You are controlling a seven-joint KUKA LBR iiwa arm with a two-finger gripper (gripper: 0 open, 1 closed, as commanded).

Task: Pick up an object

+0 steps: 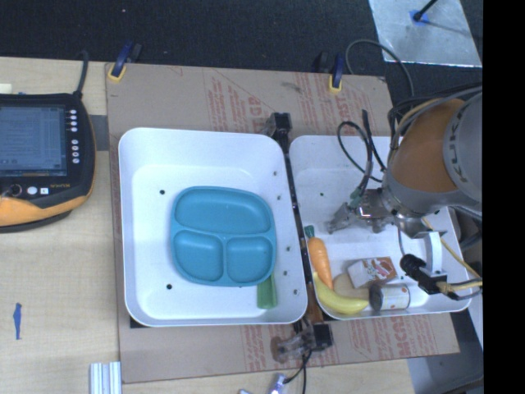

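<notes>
A: Where does the tool (pixel 354 217) stand?

B: Low over the bare floor of the right bin (pixel 328 158), reaching in from the orange-banded wrist (pixel 422 150); whether it is open or closed I cannot tell, as the metal parts blur together; nothing shows gripped in it.

A: And what is there to pick?

B: All of it lies on the near side of the tool, along that bin's front wall; the carrot (pixel 319 259) is just ahead and to its left, by the divider; the banana (pixel 336 300) curves beyond the carrot, touching its end; a small printed packet (pixel 372 269) sits almost straight in front of the tool, with a dark-capped bottle (pixel 392 296) lying just past it.

A: Which would you go for?

B: The packet, I judge; it is nearest and stands a little apart from the wall; the carrot hugs the divider, so one side of the tool may catch the rim.

A: The blue divided plate (pixel 222 235)?

B: Far off to the tool's left in the other bin (pixel 143 158), with a green stick-like piece (pixel 267 290) at its corner; too wide and flat, I think; better to stay in the right bin, centre over the packet, and descend straight so that the bottle is not nudged.
</notes>
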